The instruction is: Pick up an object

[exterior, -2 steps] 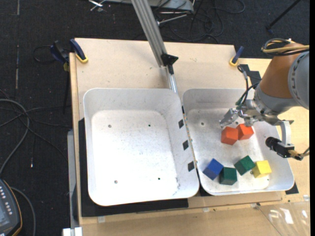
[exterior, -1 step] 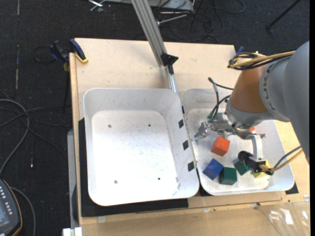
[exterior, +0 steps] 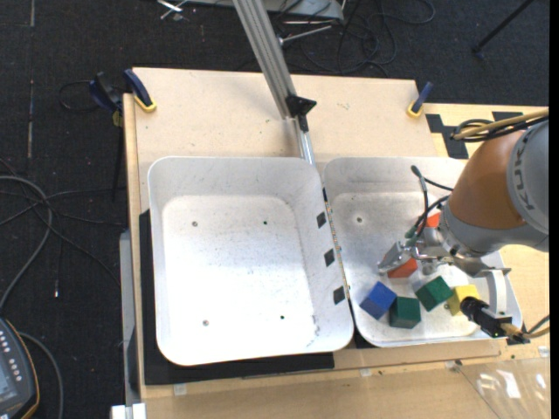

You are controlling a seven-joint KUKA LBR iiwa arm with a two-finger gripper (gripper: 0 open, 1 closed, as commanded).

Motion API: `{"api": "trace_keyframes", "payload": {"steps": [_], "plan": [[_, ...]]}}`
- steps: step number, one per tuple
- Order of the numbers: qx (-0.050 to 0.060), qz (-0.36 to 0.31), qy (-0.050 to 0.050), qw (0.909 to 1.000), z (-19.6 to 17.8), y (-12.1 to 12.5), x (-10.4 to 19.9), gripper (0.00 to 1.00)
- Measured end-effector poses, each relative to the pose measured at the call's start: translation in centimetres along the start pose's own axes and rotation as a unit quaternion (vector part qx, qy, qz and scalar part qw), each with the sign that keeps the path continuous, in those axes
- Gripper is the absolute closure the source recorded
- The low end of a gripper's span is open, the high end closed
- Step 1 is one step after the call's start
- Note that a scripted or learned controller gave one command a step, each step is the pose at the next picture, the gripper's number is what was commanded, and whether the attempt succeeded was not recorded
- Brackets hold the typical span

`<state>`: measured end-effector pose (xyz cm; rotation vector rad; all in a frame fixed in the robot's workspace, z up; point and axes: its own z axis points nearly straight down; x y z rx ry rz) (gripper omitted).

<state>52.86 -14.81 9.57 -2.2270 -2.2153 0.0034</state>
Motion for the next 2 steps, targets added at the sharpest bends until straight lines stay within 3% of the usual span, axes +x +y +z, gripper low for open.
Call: {"api": "trace_keyframes", "payload": {"steps": [1, 2], "plan": [[-0.004, -0.004, -0.001, 1.0, -0.1, 8.7, -3.0, 0.0], [0.001, -0.004, 0.001, 1.0, 0.0, 5.4, 0.1, 0.0]]}}
